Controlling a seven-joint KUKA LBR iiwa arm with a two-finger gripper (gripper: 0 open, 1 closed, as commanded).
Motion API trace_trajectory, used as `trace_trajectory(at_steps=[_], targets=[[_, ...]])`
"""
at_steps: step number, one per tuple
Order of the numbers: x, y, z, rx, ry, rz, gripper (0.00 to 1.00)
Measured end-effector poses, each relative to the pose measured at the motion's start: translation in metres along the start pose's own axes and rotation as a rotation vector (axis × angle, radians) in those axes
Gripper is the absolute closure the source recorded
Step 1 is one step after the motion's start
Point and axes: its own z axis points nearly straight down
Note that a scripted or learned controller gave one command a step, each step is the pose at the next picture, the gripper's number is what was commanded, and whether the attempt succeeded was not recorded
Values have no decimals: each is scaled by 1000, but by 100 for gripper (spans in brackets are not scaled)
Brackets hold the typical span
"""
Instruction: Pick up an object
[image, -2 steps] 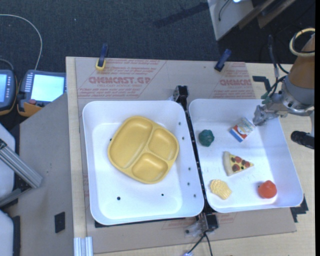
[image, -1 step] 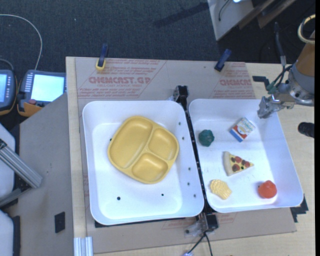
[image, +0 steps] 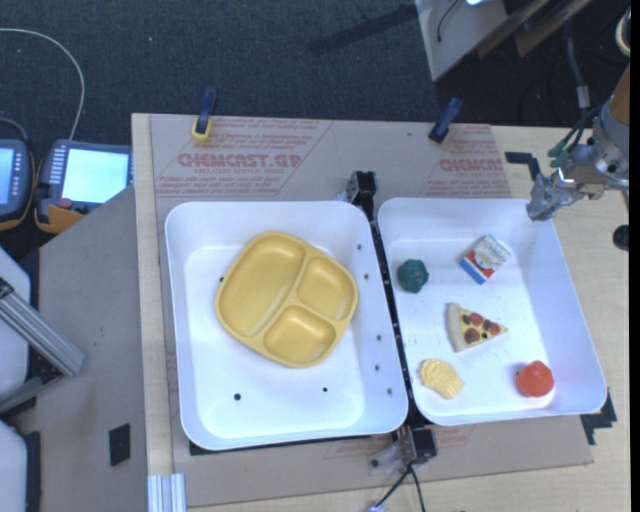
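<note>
The right bin (image: 575, 300) holds several small toys: a dark green ball (image: 412, 275), a red, white and blue carton (image: 485, 258), a pizza slice (image: 472, 327), a yellow ridged piece (image: 440, 377) and a red tomato-like piece (image: 535, 379). My gripper (image: 545, 203) hangs at the bin's far right corner, above its rim and apart from every toy. Nothing sits between its fingers as far as I can see. The carton lies closest, down and to the left of it.
The left bin (image: 200, 380) carries a yellow divided plate (image: 287, 298). Black clamps (image: 362, 186) join the bins at the back and front. Blue clips (image: 205, 105) pin the cardboard sheet. Screens (image: 90, 172) stand off the bench at the left.
</note>
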Motion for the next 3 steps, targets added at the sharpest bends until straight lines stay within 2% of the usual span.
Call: trace_trajectory(at_steps=[1, 2, 3], targets=[[50, 0, 0, 6, 3, -2, 100], [109, -14, -7, 7, 4, -2, 100], [155, -20, 4, 8, 3, -1, 100]])
